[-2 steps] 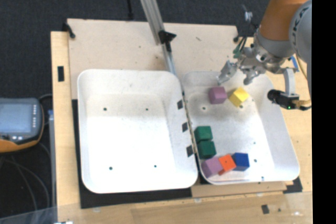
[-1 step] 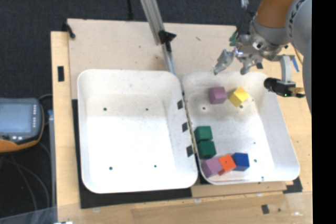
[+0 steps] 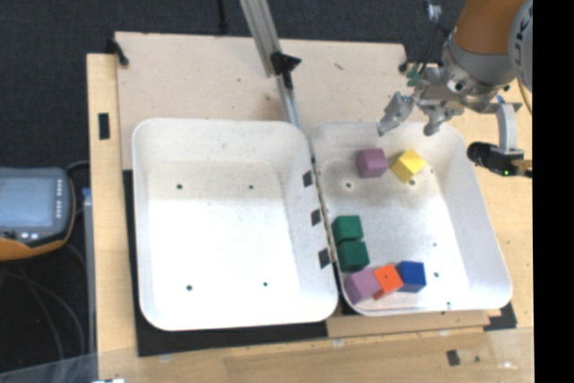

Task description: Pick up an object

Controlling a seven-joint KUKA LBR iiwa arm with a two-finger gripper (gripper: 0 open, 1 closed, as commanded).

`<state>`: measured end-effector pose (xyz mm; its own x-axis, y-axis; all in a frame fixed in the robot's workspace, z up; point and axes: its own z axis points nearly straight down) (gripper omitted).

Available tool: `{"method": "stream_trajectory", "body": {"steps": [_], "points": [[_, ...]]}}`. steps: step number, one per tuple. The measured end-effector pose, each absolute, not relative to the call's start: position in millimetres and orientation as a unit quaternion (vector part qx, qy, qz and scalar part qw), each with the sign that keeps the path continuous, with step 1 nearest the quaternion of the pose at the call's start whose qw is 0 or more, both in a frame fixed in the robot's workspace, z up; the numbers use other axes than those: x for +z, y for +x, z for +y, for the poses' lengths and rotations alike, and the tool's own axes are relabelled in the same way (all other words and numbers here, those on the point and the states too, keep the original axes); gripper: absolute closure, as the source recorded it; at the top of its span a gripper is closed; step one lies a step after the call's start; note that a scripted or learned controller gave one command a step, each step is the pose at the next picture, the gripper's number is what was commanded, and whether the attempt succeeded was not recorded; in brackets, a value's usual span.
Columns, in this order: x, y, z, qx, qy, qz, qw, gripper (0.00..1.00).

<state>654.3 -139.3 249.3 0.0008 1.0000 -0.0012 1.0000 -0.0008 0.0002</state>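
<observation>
Tool [image 3: 413, 121]: fingers spread apart, nothing between them, above the far edge of the right bin [image 3: 480, 238].
Yellow block [image 3: 409, 164]: in the right bin, just below the tool, beside the purple block [image 3: 371, 162].
Green blocks [image 3: 349, 241]: two, stacked along the bin's left wall.
Near corner: lilac block [image 3: 361, 284], orange block [image 3: 387, 280] and blue block [image 3: 412, 274], touching in a row.
Left bin [image 3: 224, 229]: sits on the desk [image 3: 197, 76] beside the right one.

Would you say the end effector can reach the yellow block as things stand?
Probably yes. The end effector hangs open just above the yellow block, with nothing between them; the purple block beside it stands slightly apart.
</observation>
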Motion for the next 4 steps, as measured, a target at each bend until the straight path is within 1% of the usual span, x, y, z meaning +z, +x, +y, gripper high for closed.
{"method": "stream_trajectory", "body": {"steps": [1, 2, 3, 4], "points": [[263.4, 653.1, -182.1, 0.0001, 0.708, 0.706, 0.002, 0.00], [262.7, 653.2, -180.1, -0.0007, 0.707, 0.707, 0.002, 0.00], [137.9, 663.5, -197.3, 0.0012, 0.707, 0.707, 0.004, 0.00], [145.1, 662.6, -197.8, 0.0002, 0.707, 0.707, 0.003, 1.00]]}}
